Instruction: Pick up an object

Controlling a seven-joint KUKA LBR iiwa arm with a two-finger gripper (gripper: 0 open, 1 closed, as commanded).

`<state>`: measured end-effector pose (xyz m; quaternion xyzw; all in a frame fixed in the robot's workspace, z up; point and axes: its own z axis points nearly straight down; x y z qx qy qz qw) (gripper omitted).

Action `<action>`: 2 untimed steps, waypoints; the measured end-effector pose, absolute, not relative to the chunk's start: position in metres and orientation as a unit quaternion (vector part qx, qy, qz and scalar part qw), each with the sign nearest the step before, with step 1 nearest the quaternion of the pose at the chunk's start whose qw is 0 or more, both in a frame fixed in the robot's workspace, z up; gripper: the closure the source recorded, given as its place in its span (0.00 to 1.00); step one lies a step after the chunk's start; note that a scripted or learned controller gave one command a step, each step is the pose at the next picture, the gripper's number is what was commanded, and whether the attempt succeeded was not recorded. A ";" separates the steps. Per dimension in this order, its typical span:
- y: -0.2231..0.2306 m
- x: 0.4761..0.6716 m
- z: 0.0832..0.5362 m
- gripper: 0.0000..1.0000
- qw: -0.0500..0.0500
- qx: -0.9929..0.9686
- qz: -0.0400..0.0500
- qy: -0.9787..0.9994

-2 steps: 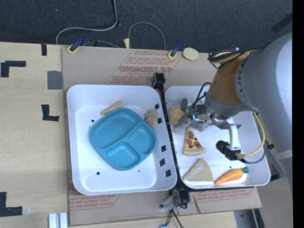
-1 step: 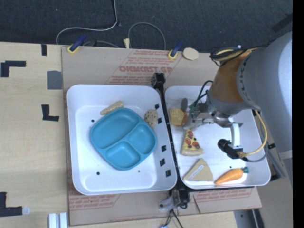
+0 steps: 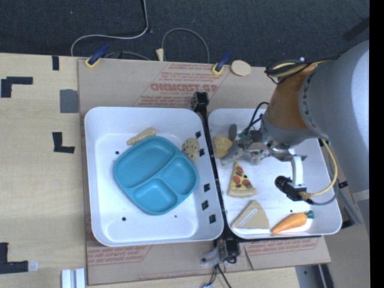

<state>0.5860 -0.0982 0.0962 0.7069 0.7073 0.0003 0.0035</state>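
1. Two shallow white bins sit side by side on my counter (image 3: 36, 161): the left bin (image 3: 96, 179) and the right bin (image 3: 324, 224), divided by a dark central rim.
2. The left bin holds a blue three-compartment plastic tray (image 3: 156, 176), which fills most of its floor; open white floor remains along the near edge and the left wall.
3. A tan cracker-like piece (image 3: 141, 137) lies just beyond the tray, and a speckled cookie-like piece (image 3: 191, 148) sits between the tray and the dividing rim.
4. In the right bin, a toy pizza slice with red toppings (image 3: 241, 181) lies near the middle, and a pale wedge-shaped sandwich piece (image 3: 251, 216) lies closer to the near wall.
5. An orange toy carrot with a green top (image 3: 291, 222) rests beside the near wall, just right of the wedge.
6. A small yellowish round piece (image 3: 223, 145) lies close to the dividing rim, at the far side of the right bin.
7. My gripper (image 3: 247, 147) hangs low over the right bin, just beyond the pizza slice and beside the yellowish piece. I cannot tell whether it is released or clenched, and I see nothing held in it.
8. Red printing on the brown cardboard sheet (image 3: 138, 80) beyond the bins is too faint for me to read.
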 end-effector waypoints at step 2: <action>-0.101 0.657 0.082 0.00 -0.022 0.711 -0.021 0.702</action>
